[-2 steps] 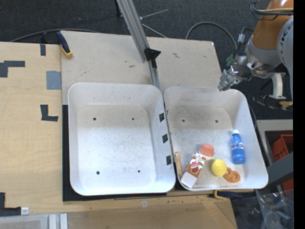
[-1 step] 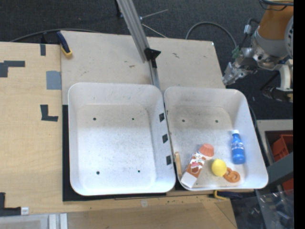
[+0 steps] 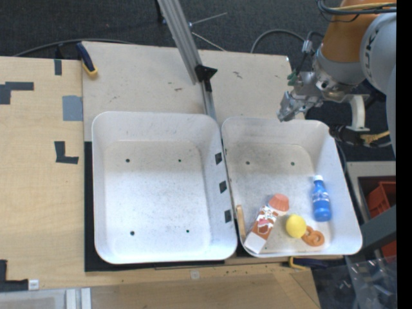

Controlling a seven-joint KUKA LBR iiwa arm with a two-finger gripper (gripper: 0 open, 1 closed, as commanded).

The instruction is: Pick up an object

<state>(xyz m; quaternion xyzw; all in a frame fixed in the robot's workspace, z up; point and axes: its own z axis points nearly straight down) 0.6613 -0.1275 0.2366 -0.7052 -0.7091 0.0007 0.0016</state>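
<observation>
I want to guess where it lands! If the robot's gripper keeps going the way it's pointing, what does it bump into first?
Probably the far rim of the right bin: the gripper points down-left just above it. Depth is hard to judge, so it might land just inside.

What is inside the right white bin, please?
The right bin holds a blue bottle, a yellow ball, an orange ring-shaped thing and an orange-and-white tube, all near its front. What lies under these cannot be seen.
</observation>
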